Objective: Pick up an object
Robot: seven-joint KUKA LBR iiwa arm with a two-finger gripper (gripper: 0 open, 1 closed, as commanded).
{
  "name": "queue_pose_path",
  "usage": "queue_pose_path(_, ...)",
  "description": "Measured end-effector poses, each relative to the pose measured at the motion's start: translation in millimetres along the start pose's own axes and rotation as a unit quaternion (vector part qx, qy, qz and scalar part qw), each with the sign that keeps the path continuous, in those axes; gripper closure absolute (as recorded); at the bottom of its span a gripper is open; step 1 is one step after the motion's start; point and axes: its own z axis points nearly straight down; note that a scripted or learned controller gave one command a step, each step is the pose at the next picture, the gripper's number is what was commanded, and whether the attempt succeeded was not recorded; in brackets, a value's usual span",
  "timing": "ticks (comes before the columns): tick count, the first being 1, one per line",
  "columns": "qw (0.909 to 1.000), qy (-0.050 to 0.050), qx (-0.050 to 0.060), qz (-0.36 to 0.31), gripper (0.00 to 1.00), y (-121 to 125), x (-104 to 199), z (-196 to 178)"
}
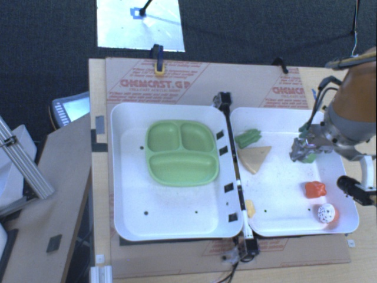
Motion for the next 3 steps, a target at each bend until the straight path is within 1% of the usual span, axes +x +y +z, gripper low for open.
queue_pose_path(2, 1.0, 0.0, 0.0, -0.001, 1.0, -22, 90, -8)
queue_pose_path(3, 1.0, 0.0, 0.0, -0.001, 1.0, -33, 147, -2)
